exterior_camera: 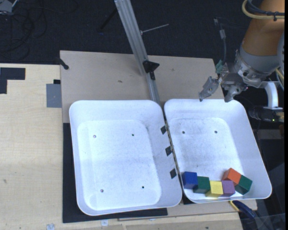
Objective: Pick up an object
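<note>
Several small blocks lie clustered at the near edge of the right bin (209,114): a blue block (190,178), a dark green block (201,184), a yellow block (215,188), a purple block (228,187), an orange block (232,175) and a green block (244,184). My gripper (219,91) hangs above the far rim of the right bin, well away from the blocks. Its two fingers are spread apart with nothing between them.
The left bin (117,157) sits beside the right one, joined by black clips along the shared rim. A slanted metal rail (137,44) runs from the top of the view down to the bins' junction. The arm's orange band (264,28) is at the upper right.
</note>
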Robot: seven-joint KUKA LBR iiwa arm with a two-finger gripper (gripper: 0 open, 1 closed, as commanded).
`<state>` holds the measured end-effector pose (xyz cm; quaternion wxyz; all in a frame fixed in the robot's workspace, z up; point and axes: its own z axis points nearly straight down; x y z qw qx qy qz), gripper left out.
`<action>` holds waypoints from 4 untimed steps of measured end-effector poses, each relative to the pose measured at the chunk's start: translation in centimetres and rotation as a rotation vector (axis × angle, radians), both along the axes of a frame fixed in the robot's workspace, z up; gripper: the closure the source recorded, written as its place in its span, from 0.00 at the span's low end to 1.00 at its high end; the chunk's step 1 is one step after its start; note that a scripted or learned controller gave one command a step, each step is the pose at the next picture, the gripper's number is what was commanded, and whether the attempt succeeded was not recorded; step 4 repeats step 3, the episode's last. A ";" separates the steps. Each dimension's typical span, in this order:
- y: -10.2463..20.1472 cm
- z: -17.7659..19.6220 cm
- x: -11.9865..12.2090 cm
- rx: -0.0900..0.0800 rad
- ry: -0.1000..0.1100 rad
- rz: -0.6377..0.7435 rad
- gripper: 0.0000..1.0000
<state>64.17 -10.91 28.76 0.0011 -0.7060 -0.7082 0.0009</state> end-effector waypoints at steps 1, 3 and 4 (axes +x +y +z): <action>3.6 -10.3 0.3 0.002 0.008 -0.001 0.00; 16.9 -9.8 -10.2 0.003 0.005 0.003 0.00; 16.9 -9.8 -10.2 0.003 0.005 0.003 0.00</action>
